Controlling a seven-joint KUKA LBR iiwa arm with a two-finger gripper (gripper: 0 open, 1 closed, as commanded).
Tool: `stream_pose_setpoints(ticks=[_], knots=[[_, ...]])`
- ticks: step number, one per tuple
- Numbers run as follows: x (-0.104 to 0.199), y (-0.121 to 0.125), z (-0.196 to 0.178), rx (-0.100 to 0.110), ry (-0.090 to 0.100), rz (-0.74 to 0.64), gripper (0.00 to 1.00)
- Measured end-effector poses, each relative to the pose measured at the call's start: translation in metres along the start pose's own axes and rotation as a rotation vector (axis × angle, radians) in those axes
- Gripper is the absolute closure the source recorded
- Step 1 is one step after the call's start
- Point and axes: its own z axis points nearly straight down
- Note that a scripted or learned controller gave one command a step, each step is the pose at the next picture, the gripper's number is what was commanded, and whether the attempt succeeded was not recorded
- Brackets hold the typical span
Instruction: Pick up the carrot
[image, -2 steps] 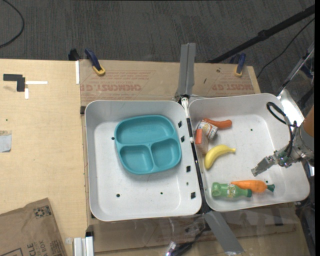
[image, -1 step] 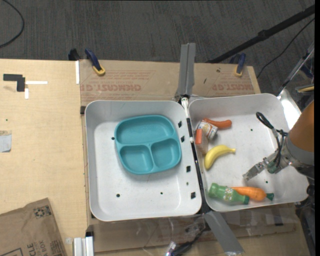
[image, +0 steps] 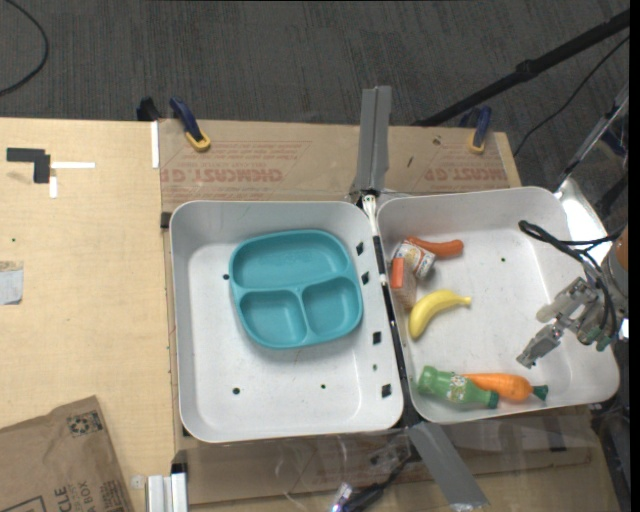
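Carrot, the orange plastic toy one with a green leafy tip (image: 505, 385), lies flat near the front wall of the right-hand shallow white bin (image: 500, 210), its blunt end touching or just beside a green plastic bottle (image: 456, 388). Nothing has lifted it yet, so by my reading the whole pick is still to do: approach, descend, close, raise. From the camera view, the end effector (image: 545, 345) hangs at the right side of that same bin, above and to the right of the carrot and clearly apart from it. Its two metal fingers (image: 533, 352) point down and leftward toward the bin floor with a gap between them and nothing in that gap, so it looks open and empty. The grey arm enters from the right edge, tilted inward, with a black cable (image: 555, 238) looping over the bin's rim. A yellow plastic banana (image: 436, 308) lies further back in the bin, well clear of the carrot.
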Motion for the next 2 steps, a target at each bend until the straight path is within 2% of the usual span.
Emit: stream_pose_setpoints(ticks=[1, 2], knots=[[0.0191, 0.037, 0.0736, -0.012, -0.034, -0.387, 0.0], [0.0187, 0.038, 0.0637, -0.015, -0.034, -0.383, 1.0]])
